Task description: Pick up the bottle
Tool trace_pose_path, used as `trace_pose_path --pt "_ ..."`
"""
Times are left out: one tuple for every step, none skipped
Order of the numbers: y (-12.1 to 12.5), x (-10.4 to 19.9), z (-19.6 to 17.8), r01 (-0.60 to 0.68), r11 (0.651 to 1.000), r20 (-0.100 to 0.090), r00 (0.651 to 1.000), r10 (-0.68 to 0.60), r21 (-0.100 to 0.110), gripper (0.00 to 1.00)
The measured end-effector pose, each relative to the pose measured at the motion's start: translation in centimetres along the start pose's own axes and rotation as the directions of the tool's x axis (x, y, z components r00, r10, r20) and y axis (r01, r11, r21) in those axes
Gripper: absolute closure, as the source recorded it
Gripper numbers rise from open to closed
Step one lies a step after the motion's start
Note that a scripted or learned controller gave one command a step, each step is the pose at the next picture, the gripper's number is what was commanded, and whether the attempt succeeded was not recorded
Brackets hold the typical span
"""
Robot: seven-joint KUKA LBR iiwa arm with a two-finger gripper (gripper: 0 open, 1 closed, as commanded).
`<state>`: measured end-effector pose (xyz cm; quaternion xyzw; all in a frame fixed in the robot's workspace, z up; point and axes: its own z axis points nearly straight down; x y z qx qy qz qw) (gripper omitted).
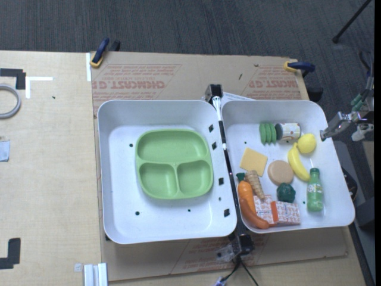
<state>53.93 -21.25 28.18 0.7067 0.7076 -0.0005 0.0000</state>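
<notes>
A green bottle [314, 189] with a label lies in the right bin [339, 216], near its right wall, with its cap towards the far side. Just left of it are a yellow banana [297, 162] and a small dark green toy [286, 192]. My gripper [337, 126] hangs at the right edge of the view, just beyond the right bin's far right rim. It is well apart from the bottle and nothing shows in its grip.
The right bin also holds a lemon [306, 143], a green ridged item with a white end [278, 132], a cheese slice [254, 161], a round tan disc [280, 172], a carrot [248, 204] and a red packet [278, 212]. A green divided plate [174, 162] lies in the left bin [116, 177].
</notes>
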Motion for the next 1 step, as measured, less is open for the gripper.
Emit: trace_pose_path --pt "0.05 -0.03 -0.94 0.003 1.0 0.001 1.0 -0.003 0.0 1.0"
